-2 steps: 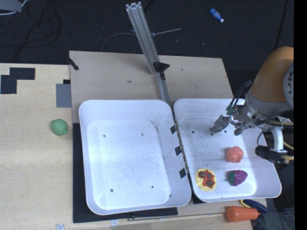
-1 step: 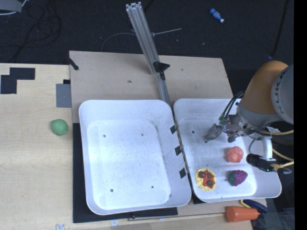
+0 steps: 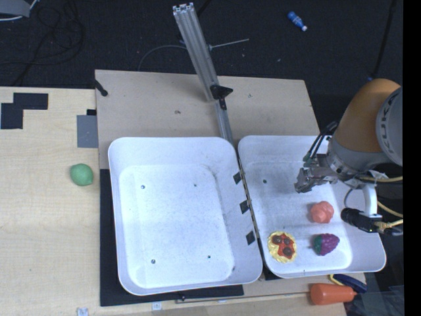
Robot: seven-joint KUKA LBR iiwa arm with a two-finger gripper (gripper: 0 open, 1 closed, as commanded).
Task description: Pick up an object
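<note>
Pale wooden bench [image 3: 39,196] and dark floor frame two shallow white bins, and the right bin [image 3: 276,157] serves as the landmark. Low in that bin lie three likely targets: a pinkish-red lumpy object [image 3: 321,211] near its middle right, a purple berry-like piece [image 3: 325,243] just below that, and a yellow disc with red and dark spots [image 3: 282,247] toward its lower left corner. The gripper [image 3: 304,182] hangs over the bin's upper middle, near the pinkish-red object but apart from it, with nothing visible between its tips; whether it stands apart or together cannot be told from this slant. Judging by this, the approach step is in hand and no grasp is made yet. A sensible next move would shift toward the pinkish-red object, the nearest piece, centre over it, then descend. Left of the landmark sits the left bin [image 3: 125,157], and farther left a green ball [image 3: 81,174] rests on the bench; an orange object [image 3: 330,293] lies just below the right bin.
</note>
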